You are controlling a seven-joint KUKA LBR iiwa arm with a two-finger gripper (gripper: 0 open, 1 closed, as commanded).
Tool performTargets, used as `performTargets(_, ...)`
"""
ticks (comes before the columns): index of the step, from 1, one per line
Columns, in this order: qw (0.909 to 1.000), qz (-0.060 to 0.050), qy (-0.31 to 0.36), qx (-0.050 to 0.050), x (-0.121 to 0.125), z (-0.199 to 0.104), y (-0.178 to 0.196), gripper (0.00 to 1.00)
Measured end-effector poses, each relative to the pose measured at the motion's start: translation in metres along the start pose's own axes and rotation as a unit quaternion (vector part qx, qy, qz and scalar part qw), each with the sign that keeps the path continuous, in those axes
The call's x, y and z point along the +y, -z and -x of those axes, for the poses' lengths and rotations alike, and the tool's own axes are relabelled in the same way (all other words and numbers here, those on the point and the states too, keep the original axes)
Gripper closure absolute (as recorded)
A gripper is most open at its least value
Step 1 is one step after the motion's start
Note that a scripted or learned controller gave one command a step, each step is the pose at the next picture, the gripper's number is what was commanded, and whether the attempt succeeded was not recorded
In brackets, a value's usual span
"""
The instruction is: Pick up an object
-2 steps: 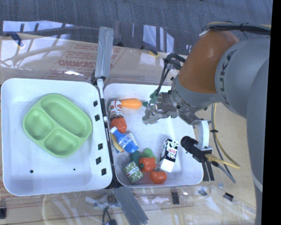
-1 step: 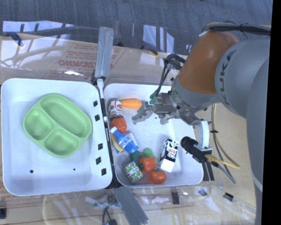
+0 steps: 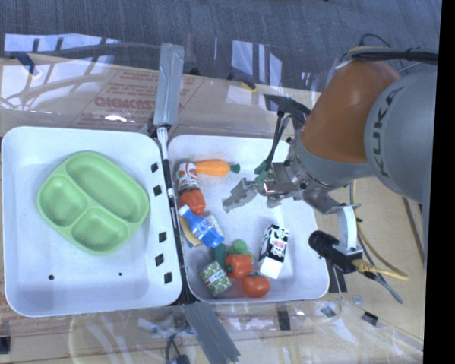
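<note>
The right bin [image 3: 302,284] holds several small items. An orange carrot [image 3: 212,167] lies at its back, with a small bottle [image 3: 188,184] on the left wall and a blue packet [image 3: 204,229] below it. A black-and-white milk carton [image 3: 273,248] stands near the front right. Red vegetables [image 3: 241,265] and a green block [image 3: 216,277] cluster at the front. My gripper [image 3: 240,195] hangs over the bare middle of this bin, right of the bottle and above the carton. Its fingers are open with nothing between them.
The left bin [image 3: 24,281] holds a green divided plate [image 3: 93,201]. A ridge with black clips [image 3: 164,235] separates the two bins. The arm's grey and orange body [image 3: 360,123] looms over the right bin's back right corner. Cables [image 3: 375,265] lie to the right.
</note>
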State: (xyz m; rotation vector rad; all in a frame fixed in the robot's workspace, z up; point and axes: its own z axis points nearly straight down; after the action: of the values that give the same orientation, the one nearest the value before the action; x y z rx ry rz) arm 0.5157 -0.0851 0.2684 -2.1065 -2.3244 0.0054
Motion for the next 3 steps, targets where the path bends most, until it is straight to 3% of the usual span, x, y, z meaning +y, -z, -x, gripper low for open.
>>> performTargets(1,0.9854,0.002,-0.170,0.000,-0.037,0.111,0.012,0.00)
performTargets(2,0.9729,-0.001,-0.231,0.001,0.000,0.111,-0.097,0.00)
performTargets(3,0.9722,0.001,-0.234,0.000,-0.018,0.115,-0.177,0.00)
